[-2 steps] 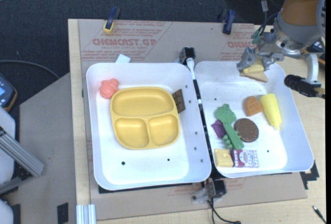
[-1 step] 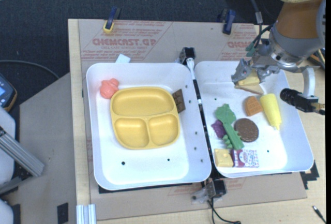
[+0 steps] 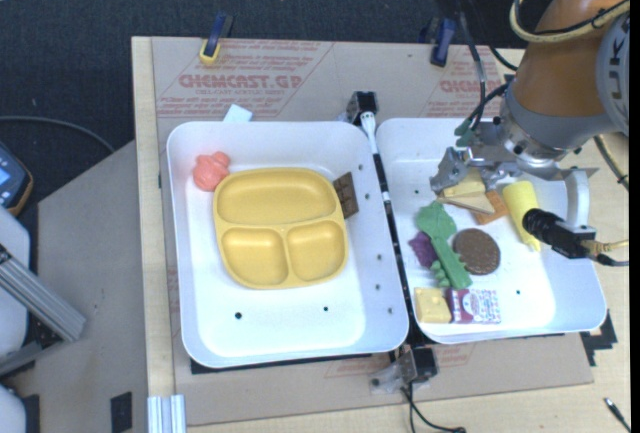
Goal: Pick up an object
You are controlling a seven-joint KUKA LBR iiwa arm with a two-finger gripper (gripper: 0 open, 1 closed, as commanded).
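Step in hand: I read this as the approach; the arm (image 3: 570, 51) reaches in from the right and the gripper (image 3: 462, 164) hangs over the rear part of the right bin (image 3: 560, 316), low above the pile; nothing looks lifted yet.

Fingers: I cannot tell how far apart they stand; the metal end is small and partly lost against the clutter below; I see nothing clearly between them, so I would not call anything held.

Nearest target: a tan wedge (image 3: 472, 196) lies just under and beside the gripper, touching or overlapping a yellow cylinder (image 3: 519, 208) to its right; that wedge is my guess for the pick.

Other pickables, right bin: a green toy (image 3: 445, 243) near the middle; a purple piece (image 3: 422, 248) at its left; a brown disc (image 3: 476, 251) just beside the green toy; a small yellow block (image 3: 431, 304) and a printed packet (image 3: 478, 305) at the front edge.

Left bin (image 3: 200, 321): a yellow divided tray (image 3: 280, 226) sits in the middle; a pink object (image 3: 210, 170) near its rear left corner; a dark brown piece (image 3: 346, 193) against its right side.

Next move: I judge a short straight descent onto the wedge, then a close; the crowding means a neighbour may be nudged or caught instead.

Risk: the wedge is flat and slanted; it may slip out.
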